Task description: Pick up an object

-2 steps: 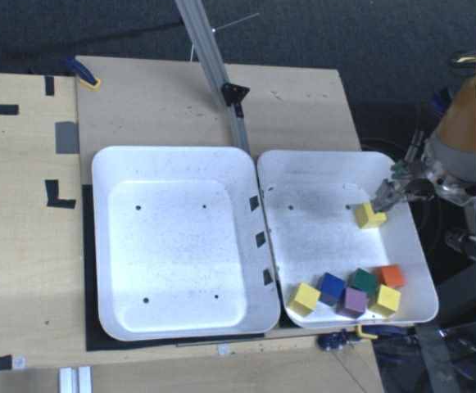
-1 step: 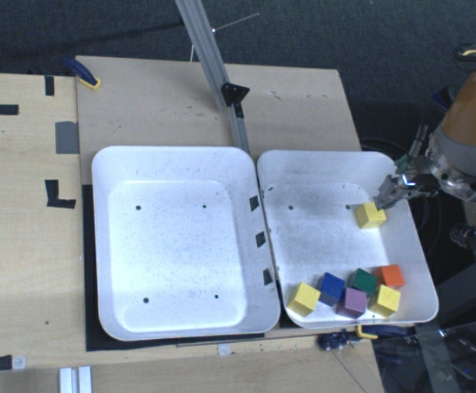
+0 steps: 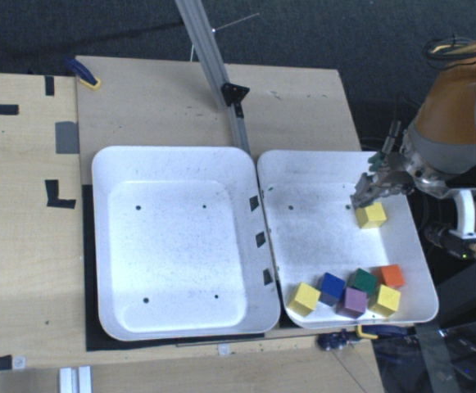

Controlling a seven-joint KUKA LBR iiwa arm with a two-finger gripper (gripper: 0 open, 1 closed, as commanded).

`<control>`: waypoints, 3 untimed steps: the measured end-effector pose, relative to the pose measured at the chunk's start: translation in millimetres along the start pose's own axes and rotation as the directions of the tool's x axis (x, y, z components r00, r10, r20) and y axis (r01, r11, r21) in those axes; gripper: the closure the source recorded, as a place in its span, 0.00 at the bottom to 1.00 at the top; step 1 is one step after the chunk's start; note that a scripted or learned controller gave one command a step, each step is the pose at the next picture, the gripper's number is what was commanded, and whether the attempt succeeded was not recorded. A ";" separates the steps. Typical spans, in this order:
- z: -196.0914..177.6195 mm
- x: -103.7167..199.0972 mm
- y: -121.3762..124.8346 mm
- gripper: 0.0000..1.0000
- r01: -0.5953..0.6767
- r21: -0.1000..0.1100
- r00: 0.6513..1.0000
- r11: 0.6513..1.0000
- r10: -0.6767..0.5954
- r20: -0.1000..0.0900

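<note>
Camera view, fixed above the worktop (image 3: pixel 24 219), looks down on two shallow white bins side by side. The left bin (image 3: pixel 176 240) has bare floor, and the right bin (image 3: pixel 319 228) carries all the blocks. The arm (image 3: pixel 451 121) comes in from the right, and its gripper (image 3: pixel 370 191) hangs low over the upper right part of the right bin, directly above and just touching the top edge of a yellow block (image 3: pixel 372 214). Whether the jaws are apart or together I cannot tell; the metal parts blur into one dark shape at this angle.

My reading is that the approach step is in hand: the gripper is at the block, but nothing shows the block between the jaws, so the grasp is not yet confirmed. The next move would call for the jaws to straddle the block squarely, close on two opposite faces, then lift straight up.

The yellow block is a small cube, sitting flat on the bin floor and turned slightly askew, well apart from the others. Along the near rim lies a cluster: another yellow block (image 3: pixel 305 298), a blue block (image 3: pixel 332 286), a green block (image 3: pixel 363 281), a purple block (image 3: pixel 355 300), an orange block (image 3: pixel 392 275) and a third yellow block (image 3: pixel 387 300), packed close together.
</note>
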State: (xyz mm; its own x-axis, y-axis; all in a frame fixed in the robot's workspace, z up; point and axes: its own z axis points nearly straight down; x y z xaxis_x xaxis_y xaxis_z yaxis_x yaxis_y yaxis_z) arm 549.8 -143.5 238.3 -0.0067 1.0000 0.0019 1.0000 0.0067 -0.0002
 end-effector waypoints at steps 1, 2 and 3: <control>11.7 57.4 -1.8 1.00 0.000 0.002 1.000 1.000 0.000 0.001; 1.1 111.4 -1.5 1.00 0.001 0.000 1.000 1.000 -0.001 0.000; 4.2 176.4 -4.0 1.00 0.002 0.002 1.000 1.000 -0.002 0.000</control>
State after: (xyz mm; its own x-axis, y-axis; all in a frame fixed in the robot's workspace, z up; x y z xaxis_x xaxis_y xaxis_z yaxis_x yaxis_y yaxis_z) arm 544.7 32.8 234.4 -0.0087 1.0000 0.0022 1.0000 0.0088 -0.0022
